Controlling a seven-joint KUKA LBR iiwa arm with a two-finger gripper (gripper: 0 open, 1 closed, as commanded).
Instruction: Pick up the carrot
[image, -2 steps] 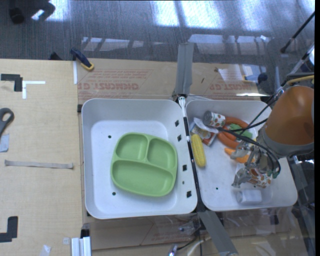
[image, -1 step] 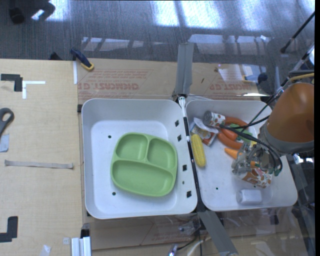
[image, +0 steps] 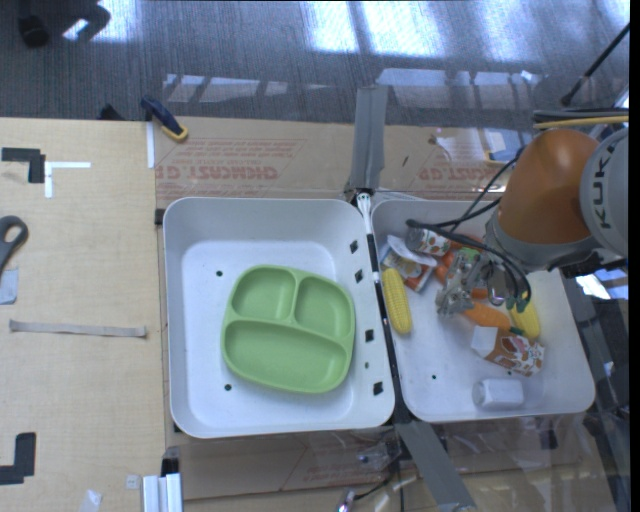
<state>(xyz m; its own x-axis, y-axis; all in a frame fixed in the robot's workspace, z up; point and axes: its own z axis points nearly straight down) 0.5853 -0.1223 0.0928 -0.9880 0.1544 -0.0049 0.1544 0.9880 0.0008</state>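
Orange and tapering, the carrot (image: 487, 316) lay in the right-hand bin (image: 440, 395), toward that bin's right side and about midway between its far and near rims, with the gripper (image: 462, 297) directly over or against its left end. The metal fingers merged with the clutter beneath them, so whether the jaws stood wide, narrow or closed on anything could not be told, and nothing could be seen clearly held between them. Judged by its even colour and smooth outline, the carrot was probably a light, rigid plastic toy, stiff enough not to deform under a pinch but slick and rounded, so it seemed likely to roll or squirt out if pinched off-centre. The best hold looked to be across its thicker middle, with the fingers set square to its long axis rather than on the narrow tip. Crowding made that harder: a yellow piece (image: 527, 321) sat just beside its right end, a red-and-white patterned packet (image: 516, 353) lay touching or nearly touching it on the near side, and another such packet (image: 431, 241) rested near the bin's far rim. An ear of corn (image: 398, 301) lay along the bin's left wall, well apart from the carrot, and a white cylinder (image: 497, 392) rested near the near rim. The left-hand bin (image: 190, 330) held a green divided plate (image: 291, 329) near its centre.
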